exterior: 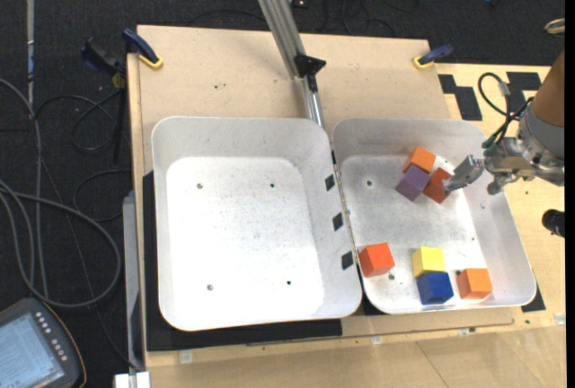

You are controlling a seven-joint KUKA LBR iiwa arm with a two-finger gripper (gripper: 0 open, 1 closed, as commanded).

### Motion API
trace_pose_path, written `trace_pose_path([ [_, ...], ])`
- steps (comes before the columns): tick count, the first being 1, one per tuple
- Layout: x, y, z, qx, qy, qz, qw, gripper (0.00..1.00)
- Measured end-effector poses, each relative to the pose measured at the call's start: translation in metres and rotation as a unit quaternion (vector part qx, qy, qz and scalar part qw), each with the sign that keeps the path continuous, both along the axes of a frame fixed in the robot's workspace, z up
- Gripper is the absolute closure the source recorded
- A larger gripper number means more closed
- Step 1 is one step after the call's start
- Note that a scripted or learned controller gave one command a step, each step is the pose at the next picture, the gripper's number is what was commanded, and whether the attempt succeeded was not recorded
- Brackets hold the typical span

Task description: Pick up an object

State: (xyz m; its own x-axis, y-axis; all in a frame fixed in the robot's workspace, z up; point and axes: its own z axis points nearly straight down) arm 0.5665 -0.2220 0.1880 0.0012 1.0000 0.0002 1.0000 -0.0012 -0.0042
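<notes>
Blocks lie scattered in the right bin (pixel 503 224), and any of them would serve the task. The camera view looks down on both bins; the left bin (pixel 180 198) sits beside the right one on the bench (pixel 225 72).

A tight cluster sits in the upper middle of the right bin: an orange block (pixel 419 160), a purple block (pixel 412 184) just below it, and a red block (pixel 436 189) touching them on the right, with a small white patch between the orange and the red.

The gripper (pixel 463 172) reaches in from the right edge of the bin, its tip just beside the red block and tilted down toward it. Whether it is spread or pinched cannot be told at this size, and nothing can be seen clamped in it.

The cluster lies immediately to the view's left of the gripper tip, so the red block is judged the nearest candidate; its neighbours crowd it closely, which could spoil a clean grasp.

Along the near side of the bin lie four more blocks, well apart from the gripper: another orange one (pixel 376 258), a yellow block (pixel 429 260) touching a blue block (pixel 435 287), and an orange one (pixel 474 283) at the corner.
</notes>
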Motion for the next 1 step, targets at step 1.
trace_pose_path([
  [1,0.0010,0.0010,-0.0643,0.0007,0.001,0.000,1.0000,0.00],
])
